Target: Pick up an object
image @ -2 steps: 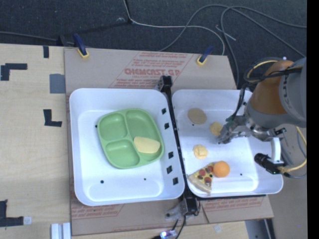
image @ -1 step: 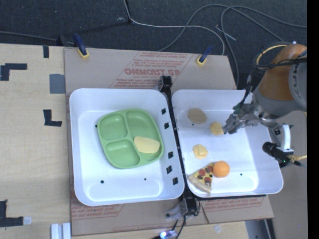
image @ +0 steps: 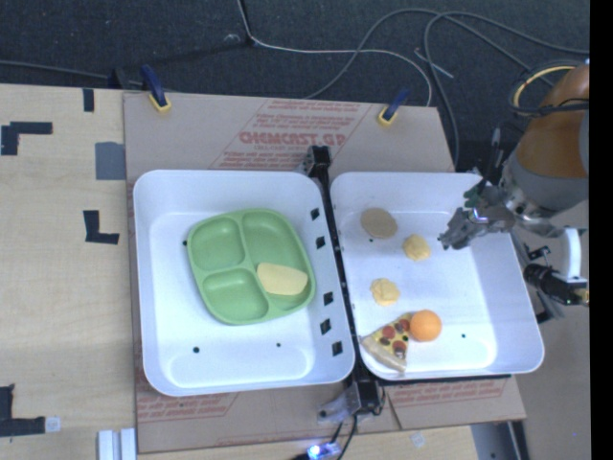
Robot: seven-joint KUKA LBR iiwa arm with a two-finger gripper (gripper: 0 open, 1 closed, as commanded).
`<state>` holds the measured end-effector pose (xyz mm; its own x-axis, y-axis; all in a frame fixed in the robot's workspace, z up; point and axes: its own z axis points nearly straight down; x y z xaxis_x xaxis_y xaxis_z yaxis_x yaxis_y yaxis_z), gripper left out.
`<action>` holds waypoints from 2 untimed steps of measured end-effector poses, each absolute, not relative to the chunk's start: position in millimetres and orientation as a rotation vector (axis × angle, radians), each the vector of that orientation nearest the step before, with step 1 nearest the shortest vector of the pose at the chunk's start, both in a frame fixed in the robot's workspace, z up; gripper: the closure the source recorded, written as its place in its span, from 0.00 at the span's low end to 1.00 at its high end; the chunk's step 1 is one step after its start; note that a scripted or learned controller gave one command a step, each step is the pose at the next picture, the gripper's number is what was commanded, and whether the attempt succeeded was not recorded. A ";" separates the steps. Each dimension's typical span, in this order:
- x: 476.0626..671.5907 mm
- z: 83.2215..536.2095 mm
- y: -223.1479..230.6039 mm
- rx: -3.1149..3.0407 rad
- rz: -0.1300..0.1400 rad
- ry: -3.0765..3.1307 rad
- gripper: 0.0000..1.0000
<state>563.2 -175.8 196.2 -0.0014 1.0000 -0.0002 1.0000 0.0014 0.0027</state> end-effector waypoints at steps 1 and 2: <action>564.2 248.5 -175.4 2.217 0.003 2.221 1.00; 560.7 254.3 -119.6 2.216 0.001 2.229 1.00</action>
<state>560.7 -119.6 254.3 -0.0058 1.0000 0.0012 1.0000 0.0058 -0.0002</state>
